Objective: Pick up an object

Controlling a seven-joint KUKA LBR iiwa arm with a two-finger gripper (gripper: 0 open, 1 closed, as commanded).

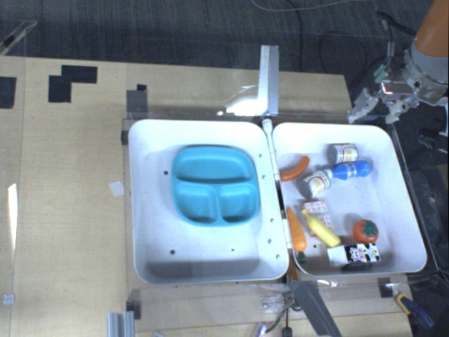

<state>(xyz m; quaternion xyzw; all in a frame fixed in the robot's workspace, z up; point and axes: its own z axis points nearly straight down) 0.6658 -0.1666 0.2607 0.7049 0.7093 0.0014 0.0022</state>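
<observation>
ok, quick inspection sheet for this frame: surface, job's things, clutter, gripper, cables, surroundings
Surface: light wooden bench bearing two white bins side by side, left bin and right bin.
Job's things: all in the right bin: tin can, blue bottle, sausage, small jar, carrot, banana, tomato, black-and-white block, patterned packet.
Clutter: blue divided tray in the left bin.
Gripper: gripper above the right bin's far right corner, outside the rim; nothing seen between its fingers.
Cables: thin cable looping on the floor beyond the bench.
Surroundings: dark carpet; black shapes on the bench's far left.
</observation>
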